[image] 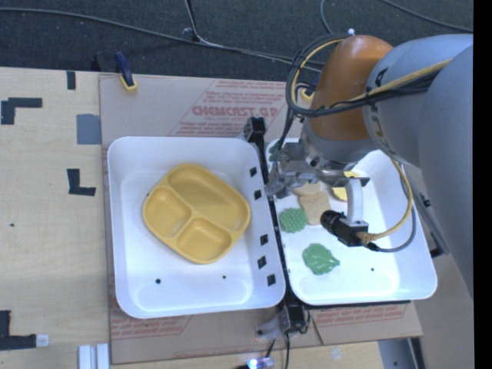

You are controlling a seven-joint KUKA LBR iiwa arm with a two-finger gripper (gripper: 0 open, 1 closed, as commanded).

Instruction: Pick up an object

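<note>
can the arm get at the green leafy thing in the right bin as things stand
Probably yes. The green leafy piece lies in the open on the right bin's floor, nothing on top of it, and the end effector hangs over the same bin, just up from it.

a robotics lab: taped cardboard bench (231,106), loose cables (184,21), two white bins (123,229).

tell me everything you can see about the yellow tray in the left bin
The yellow tray is a divided plate with three compartments, one large and two smaller, with rounded corners and a raised rim. It looks like smooth moulded plastic, a matte mustard yellow. It lies flat and right way up, turned at an angle to the bin's sides, on the floor of the left bin, near its middle. Its compartments hold nothing, and only the bin floor touches it.
</note>
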